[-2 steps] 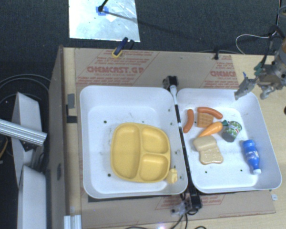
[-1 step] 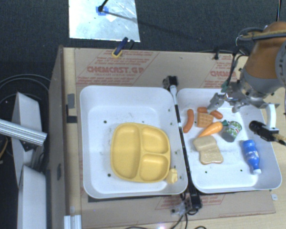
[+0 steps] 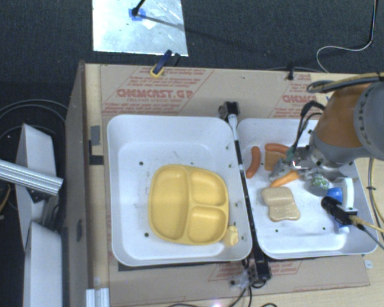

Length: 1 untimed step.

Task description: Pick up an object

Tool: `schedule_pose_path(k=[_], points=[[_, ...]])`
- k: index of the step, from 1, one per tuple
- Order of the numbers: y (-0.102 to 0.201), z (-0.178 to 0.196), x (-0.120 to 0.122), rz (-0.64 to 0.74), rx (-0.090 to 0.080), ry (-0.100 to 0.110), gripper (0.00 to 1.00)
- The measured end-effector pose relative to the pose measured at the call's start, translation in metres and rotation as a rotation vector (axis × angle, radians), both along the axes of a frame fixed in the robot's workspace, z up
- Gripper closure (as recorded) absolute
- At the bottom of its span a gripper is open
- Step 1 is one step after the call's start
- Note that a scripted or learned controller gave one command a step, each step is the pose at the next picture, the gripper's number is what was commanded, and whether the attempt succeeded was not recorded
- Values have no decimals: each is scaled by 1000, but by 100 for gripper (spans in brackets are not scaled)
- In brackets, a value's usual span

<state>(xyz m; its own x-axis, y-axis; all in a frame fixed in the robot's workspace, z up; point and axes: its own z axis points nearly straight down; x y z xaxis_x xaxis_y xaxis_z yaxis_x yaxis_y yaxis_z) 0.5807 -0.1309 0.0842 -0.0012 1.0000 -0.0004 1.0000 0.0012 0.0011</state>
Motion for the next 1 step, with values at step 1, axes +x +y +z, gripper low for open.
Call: schedule_pose_path(k=[1], points=[[0, 11, 1, 1, 0, -2, 100]])
